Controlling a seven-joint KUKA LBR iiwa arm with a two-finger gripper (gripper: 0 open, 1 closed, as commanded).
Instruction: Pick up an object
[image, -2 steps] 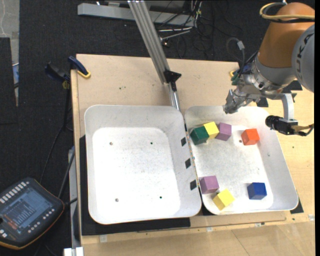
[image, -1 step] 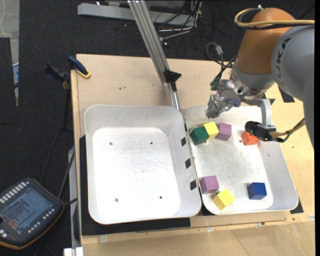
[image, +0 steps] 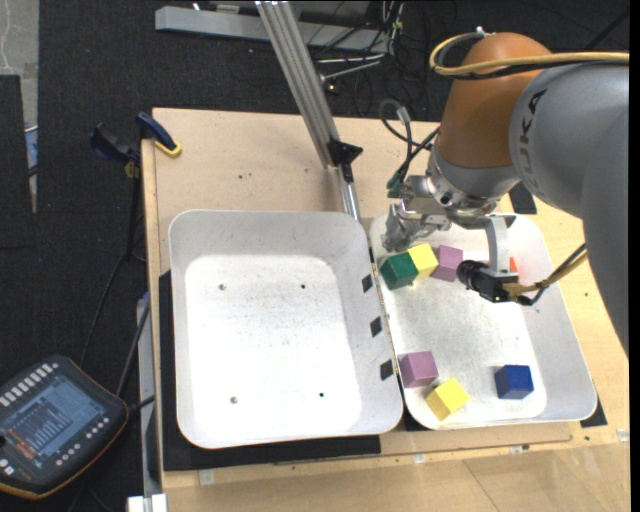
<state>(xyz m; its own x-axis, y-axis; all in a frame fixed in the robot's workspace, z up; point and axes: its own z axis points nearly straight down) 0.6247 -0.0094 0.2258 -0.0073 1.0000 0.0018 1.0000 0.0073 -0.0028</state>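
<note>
**Mia:** Where is the robot arm (image: 560, 120) now?

**Ben:** It reaches in over the right bin (image: 560, 400). Its pincer (image: 405, 228) hangs low at the far corner of that bin, right by three blocks.

**Mia:** Which blocks?

**Ben:** A green block (image: 397, 269), a yellow block (image: 423, 260) and a pink block (image: 449, 262). They sit close together in a row. The pincer is just above the green one.

**Mia:** Is it holding one?

**Ben:** I see no block between its fingers. All three look like they rest on the bin floor. I cannot tell if the pincer is wide or narrow, as the wrist hides it.

**Mia:** So is the job done?

**Ben:** No, I think it is just starting. Nothing is lifted yet. It has to grab a block and raise it.

**Mia:** Are there more blocks?

**Ben:** Yes, near the front: another pink cube (image: 418, 367), a yellow cube (image: 446, 397) and a blue cube (image: 513, 381). The left bin (image: 200, 235) sits beside, on the desk (image: 250, 150).
</note>
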